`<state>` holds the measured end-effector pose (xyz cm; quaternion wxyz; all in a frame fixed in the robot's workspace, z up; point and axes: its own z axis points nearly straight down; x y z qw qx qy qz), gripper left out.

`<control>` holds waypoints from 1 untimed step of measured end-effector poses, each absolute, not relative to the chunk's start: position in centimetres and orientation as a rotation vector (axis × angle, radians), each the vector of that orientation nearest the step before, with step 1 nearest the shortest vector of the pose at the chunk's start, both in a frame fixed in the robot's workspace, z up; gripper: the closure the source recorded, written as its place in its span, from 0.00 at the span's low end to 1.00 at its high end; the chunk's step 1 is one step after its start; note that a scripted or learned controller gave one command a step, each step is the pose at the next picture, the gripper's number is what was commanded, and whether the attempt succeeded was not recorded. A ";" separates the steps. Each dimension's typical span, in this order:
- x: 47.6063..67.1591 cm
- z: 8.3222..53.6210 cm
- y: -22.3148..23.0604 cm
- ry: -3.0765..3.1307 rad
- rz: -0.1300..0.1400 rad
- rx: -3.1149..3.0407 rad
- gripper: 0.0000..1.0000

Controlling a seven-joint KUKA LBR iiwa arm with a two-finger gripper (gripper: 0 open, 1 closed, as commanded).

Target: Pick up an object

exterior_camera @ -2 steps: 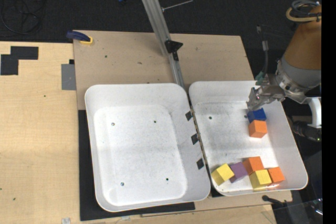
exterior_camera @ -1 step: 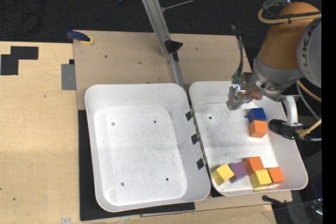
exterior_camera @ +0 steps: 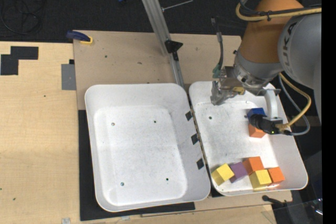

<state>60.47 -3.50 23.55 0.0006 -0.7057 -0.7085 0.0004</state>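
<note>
The blocks I could take all lie in the right bin (exterior_camera: 227, 136), the same bin my gripper (exterior_camera: 219, 96) hangs over at its far inner corner. Whether the gripper is spread or pressed together I cannot tell from this slant. Nearest to it, off to the view's right and a little toward the camera, sits a blue block (exterior_camera: 256, 112). Just past that is a lone orange block (exterior_camera: 256, 132); I cannot tell if the two touch.

Well apart from the gripper, along the bin's near edge, five more blocks huddle. A yellow block (exterior_camera: 223, 172) is closest to the seam, with a purple block (exterior_camera: 239, 170) against it. An orange cube (exterior_camera: 254, 163) sits farther back, then a second yellow block (exterior_camera: 260, 179) and an orange end block (exterior_camera: 276, 174) by the outer rim. All look like small, matte, hard-edged cubes in flat colours.

The bin is a shallow white tray with rounded corners and a speckled floor. Across the seam from the gripper lies the left bin (exterior_camera: 136, 144), the same shape, with a few dark dots on its floor. Black clips (exterior_camera: 195, 139) sit along the seam. Both bins rest on a pale wooden bench (exterior_camera: 121, 60), and a ribbed metal rail (exterior_camera: 155, 10) slants up beyond the gripper.
</note>
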 end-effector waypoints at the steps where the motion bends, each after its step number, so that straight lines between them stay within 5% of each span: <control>1: 62.2 23.6 2.0 -2.225 -0.001 -2.214 1.00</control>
